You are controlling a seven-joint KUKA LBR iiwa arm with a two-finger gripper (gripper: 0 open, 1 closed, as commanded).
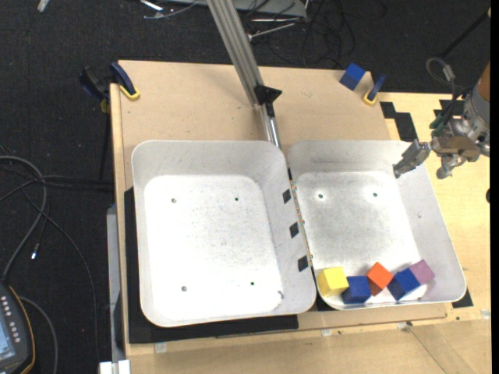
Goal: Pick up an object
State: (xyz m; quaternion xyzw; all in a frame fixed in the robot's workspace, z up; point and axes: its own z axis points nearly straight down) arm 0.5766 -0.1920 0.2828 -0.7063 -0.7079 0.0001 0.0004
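Observation:
Several small blocks lie along the near wall of the right bin (437, 216): a yellow block (333, 279), a blue block (357, 288), an orange block (380, 276), a second blue block (405, 284) and a purple block (422, 272). My gripper (426, 163) hangs over the far right rim of that bin, well away from the blocks. Its two fingers are spread apart with nothing between them.
The left bin (148, 232) sits beside the right one on the wooden bench (195, 100). A blue cube (353, 75) rests on the bench behind the bins. A slanted metal pole (238, 45) crosses the back, and clamps stand at the bench's far corners.

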